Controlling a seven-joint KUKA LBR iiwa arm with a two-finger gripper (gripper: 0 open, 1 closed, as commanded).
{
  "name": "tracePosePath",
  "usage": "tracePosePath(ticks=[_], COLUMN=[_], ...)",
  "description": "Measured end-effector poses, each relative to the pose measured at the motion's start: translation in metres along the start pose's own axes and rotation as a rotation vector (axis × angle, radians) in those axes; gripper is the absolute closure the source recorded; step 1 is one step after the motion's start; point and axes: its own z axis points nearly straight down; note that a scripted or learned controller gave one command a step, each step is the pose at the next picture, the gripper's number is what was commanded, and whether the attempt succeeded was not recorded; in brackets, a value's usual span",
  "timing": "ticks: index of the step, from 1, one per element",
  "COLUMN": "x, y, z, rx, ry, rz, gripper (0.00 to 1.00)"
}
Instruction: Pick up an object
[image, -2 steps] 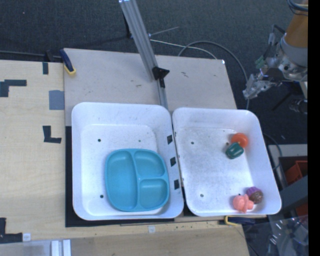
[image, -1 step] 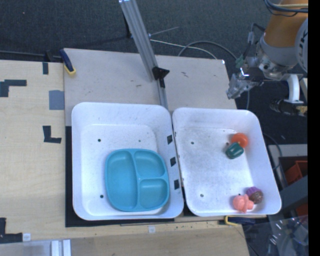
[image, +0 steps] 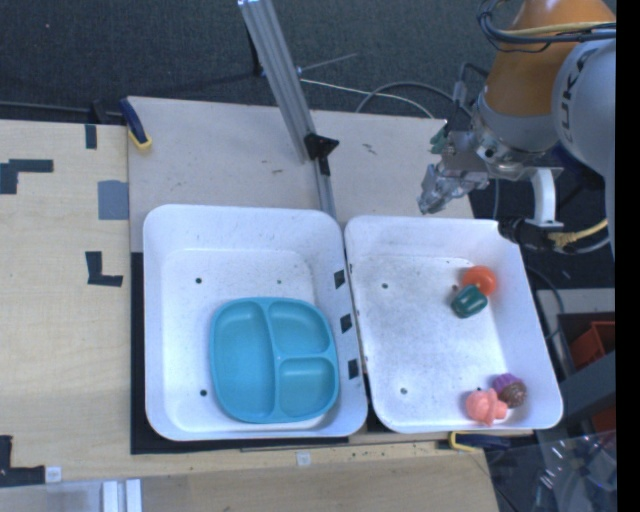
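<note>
Bench: pale wood-toned top (image: 60, 300) with dark tape marks, over a dark floor at the back; a grey metal pole (image: 285, 85) slants down to the seam between my two white bins.

Item 1, gripper (image: 437, 192): hanging over the bench just beyond the far edge of the right bin (image: 430, 330), near that bin's far left-of-centre rim. From this slant I cannot tell how it stands, spread or pressed together. I see nothing gripped in it.

Item 2, arm (image: 560, 70): grey, orange band above the wrist, entering from the right of my view.

Item 3, orange object (image: 480, 279) and dark green object (image: 467, 301): touching each other, inside the right bin, nearer me than the gripper and slightly to its right.

Item 4, pink object (image: 485, 406) and small purple-brown object (image: 509, 389): just beside each other in the right bin's near right corner, well apart from the gripper.

Item 5, left bin (image: 170, 300): holds a blue divided plate (image: 272, 360), three compartments, lying flat, well apart from the gripper, to its left and nearer me.

Item 6, blue-and-yellow clamp (image: 135, 124): on the bench's far left corner, far left of the gripper.
</note>
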Motion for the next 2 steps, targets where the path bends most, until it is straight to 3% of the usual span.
tracePosePath(ticks=[1,2], x=[0.055,0.102], y=[0.001,-0.015], z=[0.02,0.029], rx=[0.0,0.0], ry=[0.0,0.0], rz=[-0.001,-0.001], gripper=[1.0,1.0])
